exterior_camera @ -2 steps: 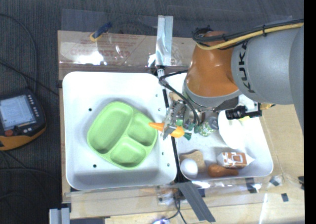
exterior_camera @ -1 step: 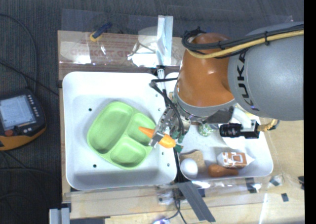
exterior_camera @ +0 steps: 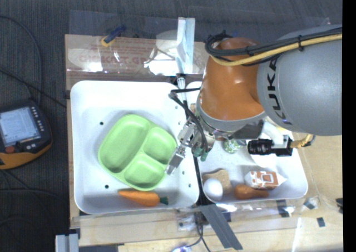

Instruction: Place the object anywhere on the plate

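Note:
A green divided plate (exterior_camera: 139, 149) lies in the left bin (exterior_camera: 89, 112), right of its middle. An orange carrot (exterior_camera: 139, 196) with a green stem end rests near that bin's front wall, just below the plate. My gripper (exterior_camera: 188, 153) hangs over the divider between the two bins, at the plate's right rim. It is open, and I see nothing between its fingers. The orange wrist band and grey arm body hide the back of the right bin.
The right bin (exterior_camera: 297, 187) holds a white egg (exterior_camera: 213, 188), a piece of bread (exterior_camera: 221, 176), a brown sausage (exterior_camera: 243, 192), a small white and orange carton (exterior_camera: 264, 179) and a green item (exterior_camera: 231, 146) partly under the arm. A handheld pendant (exterior_camera: 22, 131) lies left of the bench.

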